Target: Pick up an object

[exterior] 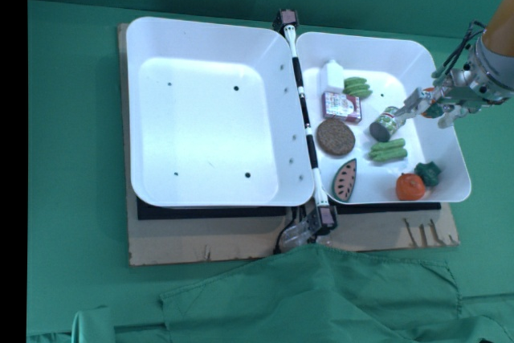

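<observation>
Gripper above right bin's right edge.
Fingers spread, nothing between them; small can lies just beside the fingertips.

green cloth-covered counter | two white plastic bins | round brown cookie | orange fruit at 5 o'clock | red-green watermelon slice

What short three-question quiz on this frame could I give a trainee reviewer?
1. True or false: the watermelon slice lies in the left bin.
2. Which item lies nearest the hand? A: the round brown cookie; B: the small can; C: the orange fruit.
3. Fill in: the white bottle stands near the right bin's ____ edge.

Key: 1 false, it lies in the right bin; 2 B; 3 far.
</observation>
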Controlling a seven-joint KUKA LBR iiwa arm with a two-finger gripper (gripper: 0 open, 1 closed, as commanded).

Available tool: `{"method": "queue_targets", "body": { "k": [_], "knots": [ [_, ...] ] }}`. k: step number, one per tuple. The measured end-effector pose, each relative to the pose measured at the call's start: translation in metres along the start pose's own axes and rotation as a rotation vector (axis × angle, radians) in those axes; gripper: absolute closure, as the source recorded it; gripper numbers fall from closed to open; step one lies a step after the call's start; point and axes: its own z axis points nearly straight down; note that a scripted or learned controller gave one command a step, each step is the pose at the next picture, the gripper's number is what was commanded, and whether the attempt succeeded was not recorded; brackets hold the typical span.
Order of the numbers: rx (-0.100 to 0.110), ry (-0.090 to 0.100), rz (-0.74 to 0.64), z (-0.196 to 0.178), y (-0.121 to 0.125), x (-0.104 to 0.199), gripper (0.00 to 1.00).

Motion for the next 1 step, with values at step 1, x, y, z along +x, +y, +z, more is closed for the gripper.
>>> {"method": "queue_targets", "body": {
  "k": [1],
  "knots": [
    [0.007,0.002,0.004,0.0268,-0.0568,-0.0069,0.0]
  ]
}}
